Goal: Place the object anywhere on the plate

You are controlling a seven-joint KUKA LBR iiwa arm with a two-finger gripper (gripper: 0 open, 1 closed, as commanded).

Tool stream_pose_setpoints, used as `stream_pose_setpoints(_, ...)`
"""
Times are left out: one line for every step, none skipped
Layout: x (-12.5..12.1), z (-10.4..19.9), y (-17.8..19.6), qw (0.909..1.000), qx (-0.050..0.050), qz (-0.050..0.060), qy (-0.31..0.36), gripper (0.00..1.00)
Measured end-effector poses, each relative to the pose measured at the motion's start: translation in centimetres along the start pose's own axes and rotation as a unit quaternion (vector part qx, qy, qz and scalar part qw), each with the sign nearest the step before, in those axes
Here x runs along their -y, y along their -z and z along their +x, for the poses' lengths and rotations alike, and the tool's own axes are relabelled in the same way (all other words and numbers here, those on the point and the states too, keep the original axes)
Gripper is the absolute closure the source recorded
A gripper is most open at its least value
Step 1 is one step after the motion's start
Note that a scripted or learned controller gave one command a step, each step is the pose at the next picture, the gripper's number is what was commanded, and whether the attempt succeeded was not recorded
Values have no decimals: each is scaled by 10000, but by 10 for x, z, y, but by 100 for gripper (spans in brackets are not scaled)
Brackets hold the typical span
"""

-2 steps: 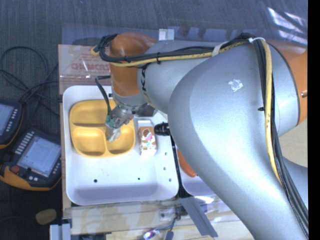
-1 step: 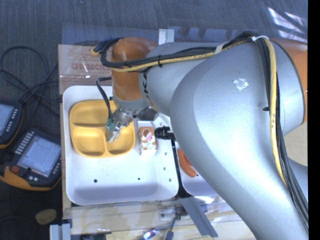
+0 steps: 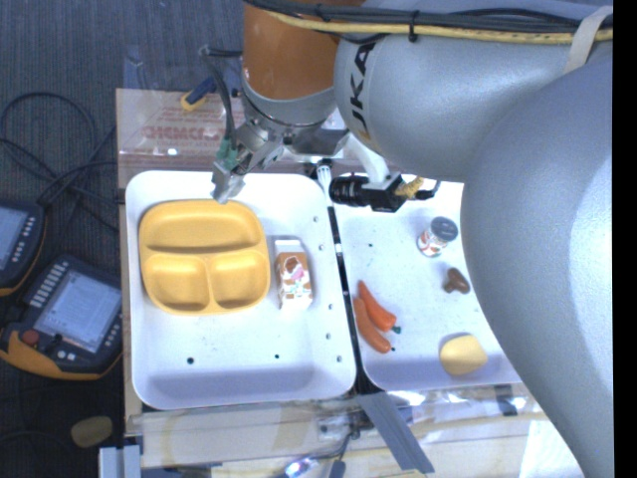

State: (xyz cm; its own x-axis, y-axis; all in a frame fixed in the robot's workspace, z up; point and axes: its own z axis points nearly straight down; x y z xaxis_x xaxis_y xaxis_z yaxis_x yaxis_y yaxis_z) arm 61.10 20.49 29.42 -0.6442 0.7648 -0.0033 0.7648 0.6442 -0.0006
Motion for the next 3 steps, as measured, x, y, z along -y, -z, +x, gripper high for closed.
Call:
stream_pose_setpoints(31, 41, -133, 9953, -15, 22, -970, 100)
stream_pose_setpoints(98, -25, -31, 9947, -2, 8, -1027, 100)
stream_pose_setpoints(98, -25, -31, 9947, -2, 10, -1026, 0)
